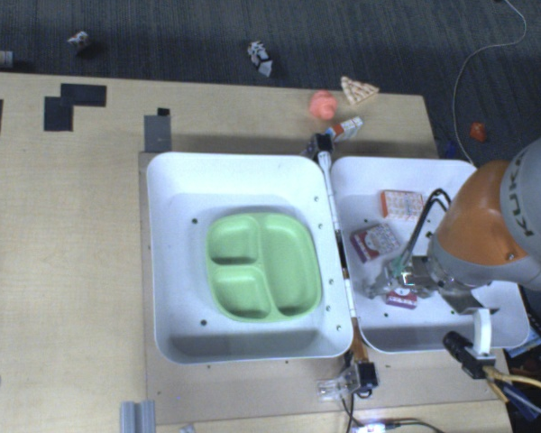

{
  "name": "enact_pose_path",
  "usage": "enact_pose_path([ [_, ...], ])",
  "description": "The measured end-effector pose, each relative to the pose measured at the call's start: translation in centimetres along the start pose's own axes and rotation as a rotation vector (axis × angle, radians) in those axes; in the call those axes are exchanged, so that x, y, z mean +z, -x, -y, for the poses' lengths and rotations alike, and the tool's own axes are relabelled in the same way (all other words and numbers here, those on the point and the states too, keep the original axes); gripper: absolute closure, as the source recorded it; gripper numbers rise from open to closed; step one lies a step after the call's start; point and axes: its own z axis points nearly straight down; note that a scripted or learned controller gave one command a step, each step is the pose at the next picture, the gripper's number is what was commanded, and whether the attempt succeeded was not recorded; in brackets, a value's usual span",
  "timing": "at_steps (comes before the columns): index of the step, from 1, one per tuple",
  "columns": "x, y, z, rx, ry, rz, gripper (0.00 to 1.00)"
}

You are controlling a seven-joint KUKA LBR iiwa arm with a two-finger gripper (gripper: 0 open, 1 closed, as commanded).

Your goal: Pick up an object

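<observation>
Left bin (176,242): green divided tray (263,265). Right bin (365,332): 2 packets, claw (392,282) over them; grip state unclear.

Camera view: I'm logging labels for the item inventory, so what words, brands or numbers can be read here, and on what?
"KU": grey letters on the arm's casing at the right edge, cut off by the frame.
Red and white packet in the right bin: print too blurred to read.
Orange and white card in the same bin: pattern, nothing legible.
Green divided tray in the left bin: no text.
</observation>
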Motion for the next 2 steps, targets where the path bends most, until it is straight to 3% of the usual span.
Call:
enact_pose_path([
  [1, -1.1, 0.0, -0.2, -0.001, 0.006, 0.002, 1.00],
  [2, -9.8, -8.1, 0.0, -0.002, -0.004, -0.001, 1.00],
])
